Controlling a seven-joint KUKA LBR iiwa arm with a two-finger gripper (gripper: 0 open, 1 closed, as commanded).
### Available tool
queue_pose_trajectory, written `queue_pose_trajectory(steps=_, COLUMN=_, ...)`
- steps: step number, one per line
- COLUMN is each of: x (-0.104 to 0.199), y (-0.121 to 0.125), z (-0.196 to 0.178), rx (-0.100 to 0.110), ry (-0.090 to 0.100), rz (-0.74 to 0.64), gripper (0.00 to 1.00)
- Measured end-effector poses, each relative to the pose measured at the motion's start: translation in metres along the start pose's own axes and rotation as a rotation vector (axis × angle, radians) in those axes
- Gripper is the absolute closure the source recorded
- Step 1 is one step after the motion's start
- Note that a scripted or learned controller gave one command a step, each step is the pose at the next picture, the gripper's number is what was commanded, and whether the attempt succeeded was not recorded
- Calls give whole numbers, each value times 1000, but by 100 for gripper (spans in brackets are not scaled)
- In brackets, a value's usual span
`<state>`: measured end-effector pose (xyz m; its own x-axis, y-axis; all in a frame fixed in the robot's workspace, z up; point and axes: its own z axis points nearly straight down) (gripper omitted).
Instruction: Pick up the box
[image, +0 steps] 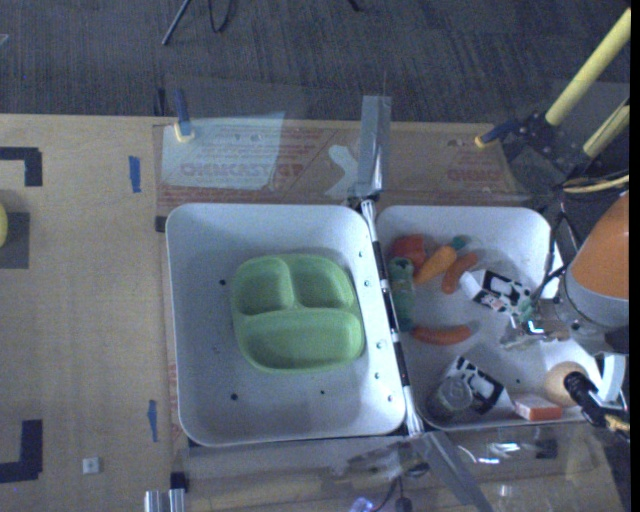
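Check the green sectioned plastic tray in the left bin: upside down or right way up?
Right way up: green sectioned plastic tray shows three recessed compartments facing the camera, flat in the left white bin.

Arm (608, 270) enters at the right edge: rounded grey body with a wide orange band. Below the band, a metal wrist section with small shiny fittings. Gripper (530, 325) end is silvery, detail too small to resolve. Thin dark cable alongside.
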<state>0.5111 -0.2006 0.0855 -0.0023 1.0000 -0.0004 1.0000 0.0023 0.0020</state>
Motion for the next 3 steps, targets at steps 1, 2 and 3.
queue_pose_trajectory(steps=1, x=1, y=1, z=0, rx=-1, ry=1, rz=-1, gripper=0)
queue_pose_trajectory(steps=2, x=0, y=1, z=-8, rx=-1, ry=-1, rz=0, gripper=100)
queue_pose_trajectory(steps=3, x=35, y=1, z=-1, rx=-4, ry=-3, rz=310, gripper=100)
